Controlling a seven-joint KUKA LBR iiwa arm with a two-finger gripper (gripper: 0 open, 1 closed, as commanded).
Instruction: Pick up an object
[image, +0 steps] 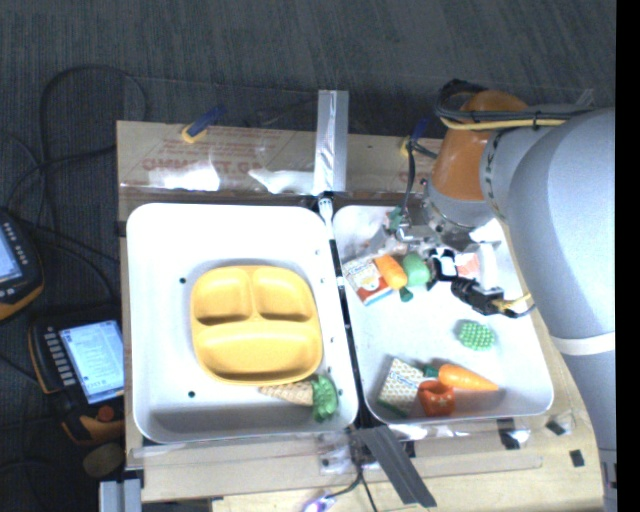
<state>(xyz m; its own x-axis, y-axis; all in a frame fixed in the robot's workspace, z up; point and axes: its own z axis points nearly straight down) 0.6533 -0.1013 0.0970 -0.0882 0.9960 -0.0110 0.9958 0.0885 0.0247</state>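
My gripper (408, 238) is down in the far part of the right bin (520, 352), under the orange-banded wrist. Just in front of it lie a small orange and green toy (402, 272) and an orange and white carton (366, 280), close to the gripper or touching it; I cannot tell which. Nearer the front of this bin are a green knobbly ball (477, 334), an orange carrot (463, 378), a red pepper (436, 399) and a patterned wedge (401, 381).
The left bin (160, 300) holds a yellow divided plate (256, 322), with a green leafy toy (324, 396) and a tan waffle piece (285, 392) at its front right. A raised divider (338, 300) separates the bins. The arm covers the right bin's far right corner.
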